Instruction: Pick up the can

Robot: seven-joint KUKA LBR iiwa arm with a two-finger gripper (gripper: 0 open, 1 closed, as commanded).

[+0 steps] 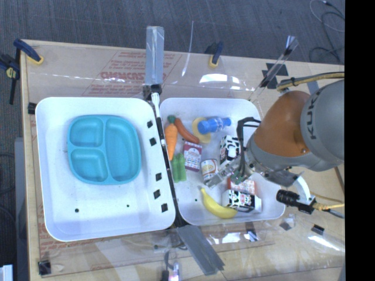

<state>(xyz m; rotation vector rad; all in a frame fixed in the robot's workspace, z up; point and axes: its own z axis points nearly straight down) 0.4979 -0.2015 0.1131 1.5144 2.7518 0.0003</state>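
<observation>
The can (208, 169) is small and silvery with a pale label. It lies in the middle of the right bin (193, 105), just right of a maroon box (192, 156). My gripper (225, 174) reaches in from the right, low over the bin and right beside the can's right side, touching or nearly touching it. The wrist and the orange band (281, 133) hide the bin's right part. I cannot see the can held.
Around the can lie a carrot (170, 139), a blue bottle (214, 124), a green item (178, 167), a banana (218, 205) and two cow-patterned cartons (243, 201) (231, 148). The left bin (53, 204) holds a blue divided plate (105, 149).
</observation>
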